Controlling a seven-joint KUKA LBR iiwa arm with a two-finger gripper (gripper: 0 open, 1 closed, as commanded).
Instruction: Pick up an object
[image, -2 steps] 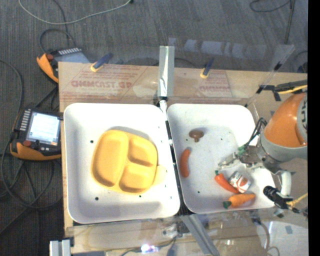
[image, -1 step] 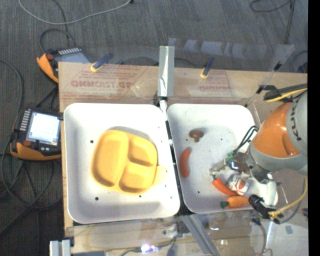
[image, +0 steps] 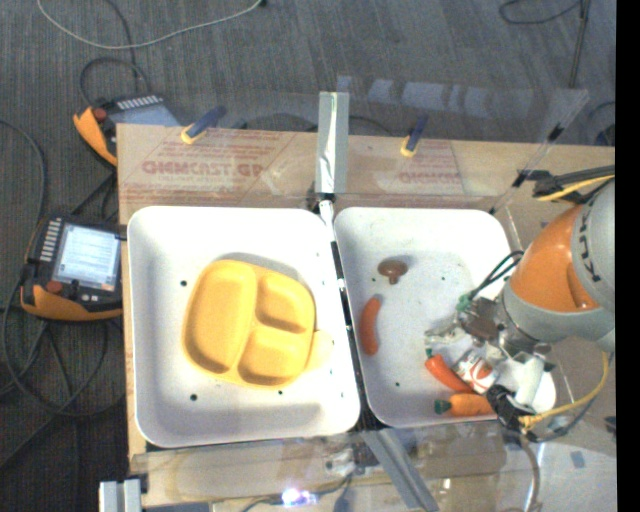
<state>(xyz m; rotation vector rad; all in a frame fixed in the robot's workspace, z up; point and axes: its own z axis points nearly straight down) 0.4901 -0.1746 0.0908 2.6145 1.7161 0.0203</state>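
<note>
The right bin (image: 440, 245) holds several toy foods. A small brown piece (image: 392, 268) lies near its back left. An orange-red sausage (image: 370, 325) lies along the left wall. One carrot (image: 443, 371) and a second carrot (image: 466, 405) lie at the front right. My gripper (image: 468, 338) is low over the front right of this bin, just above and behind the first carrot. The wrist and cables hide its tips. A white and red piece (image: 482, 375) shows beside the carrots, partly under the gripper.
A yellow divided plate (image: 255, 322) fills the middle of the left bin (image: 150, 400). The arm's orange band (image: 560, 265) hangs over the right bin's right rim. A handheld pendant (image: 75, 265) lies left of the bench.
</note>
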